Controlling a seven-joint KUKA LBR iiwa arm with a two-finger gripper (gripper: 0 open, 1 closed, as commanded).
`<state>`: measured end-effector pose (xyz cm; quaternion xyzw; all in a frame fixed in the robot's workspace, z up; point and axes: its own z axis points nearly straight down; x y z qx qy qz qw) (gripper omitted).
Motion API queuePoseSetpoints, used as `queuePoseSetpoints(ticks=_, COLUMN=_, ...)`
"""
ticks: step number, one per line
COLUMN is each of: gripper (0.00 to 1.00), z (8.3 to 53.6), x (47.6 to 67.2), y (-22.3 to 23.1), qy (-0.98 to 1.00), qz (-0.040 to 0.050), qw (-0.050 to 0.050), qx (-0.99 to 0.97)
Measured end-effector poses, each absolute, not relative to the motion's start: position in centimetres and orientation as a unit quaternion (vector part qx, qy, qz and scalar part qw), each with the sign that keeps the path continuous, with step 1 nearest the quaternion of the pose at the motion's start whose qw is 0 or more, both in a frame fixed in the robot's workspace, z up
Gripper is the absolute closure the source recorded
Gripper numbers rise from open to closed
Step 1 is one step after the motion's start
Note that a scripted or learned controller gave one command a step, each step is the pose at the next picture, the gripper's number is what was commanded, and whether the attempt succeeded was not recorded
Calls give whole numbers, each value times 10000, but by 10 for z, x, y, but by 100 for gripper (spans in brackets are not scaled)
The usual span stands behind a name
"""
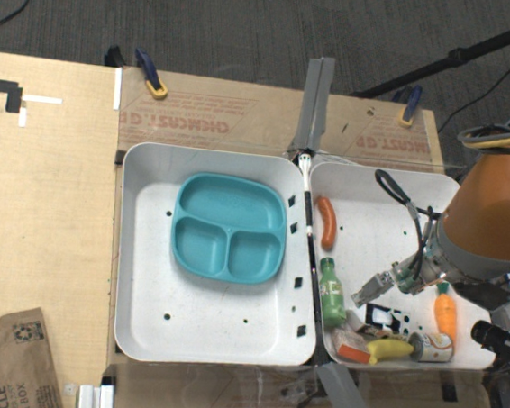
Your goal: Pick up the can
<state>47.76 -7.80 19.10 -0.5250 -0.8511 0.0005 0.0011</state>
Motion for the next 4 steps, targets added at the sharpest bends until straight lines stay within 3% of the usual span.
queuePoseSetpoints(ticks=1, gripper=0, z=92, x=528, y=-113, qy=-8193, qz=0, qw=-3, qx=-5734)
queuePoseSetpoints(ticks=2, gripper=0, z=92, x=568, y=-167, qy=-8063, qz=4, qw=-6, qx=-5915)
queuePoseSetpoints(ticks=3, gripper=0, z=92, x=656, y=-167, qy=-8156, qz=2, qw=-14, qx=-5786)
queuePoseSetpoints(ticks=4, gripper=0, z=94, x=654, y=-190, qy=-8655, qz=2, qw=-25, qx=-5009)
